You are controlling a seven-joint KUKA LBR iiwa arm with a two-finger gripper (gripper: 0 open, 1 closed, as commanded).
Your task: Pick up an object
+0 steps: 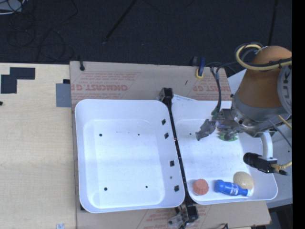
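Blue bottle (231,188) lies flat – long axis left-right, along the near wall

Arm (262,80) reached in from the right, gripper (206,129) low over the right bin (209,113), near its middle. Green-purple object (228,135) sat just beside the wrist. Along the near wall: reddish ball (200,186), blue bottle (230,188) lying on its side, tan ball (243,179). Left bin (86,128) alongside, on cardboard (119,80).

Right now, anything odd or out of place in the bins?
Nothing stands out. The red ball, blue bottle and beige ball sit bunched along the right bin's near edge, with nothing spilled. The gripper hangs above that bin.
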